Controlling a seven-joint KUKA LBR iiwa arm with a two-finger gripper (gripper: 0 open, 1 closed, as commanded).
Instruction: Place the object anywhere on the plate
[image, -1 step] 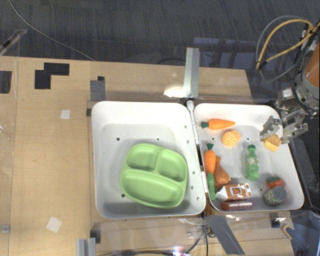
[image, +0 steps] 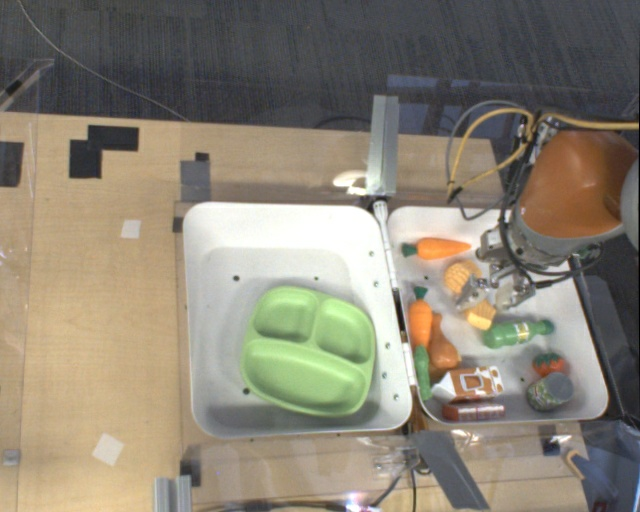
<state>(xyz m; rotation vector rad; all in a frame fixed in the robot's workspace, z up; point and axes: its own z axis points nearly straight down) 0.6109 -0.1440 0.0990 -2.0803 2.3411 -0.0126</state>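
A green divided plate (image: 308, 350) lies in the left white bin (image: 215, 300). The right bin (image: 590, 385) holds several toy foods: a carrot (image: 440, 248), a corn cob (image: 458, 275), a yellow wedge (image: 481, 317) and a green bottle (image: 517, 332). My gripper (image: 498, 288) hangs over the right bin's upper middle, between the corn cob and the bottle and just above the yellow wedge. It looks open, with nothing between its fingers.
Lower in the right bin lie a second carrot (image: 421, 322), a brown piece (image: 443, 351), a small carton (image: 474, 382), a dark sausage (image: 473, 409), a grey can (image: 549, 392) and a red-green fruit (image: 548, 363). A metal divider (image: 392, 300) separates the bins.
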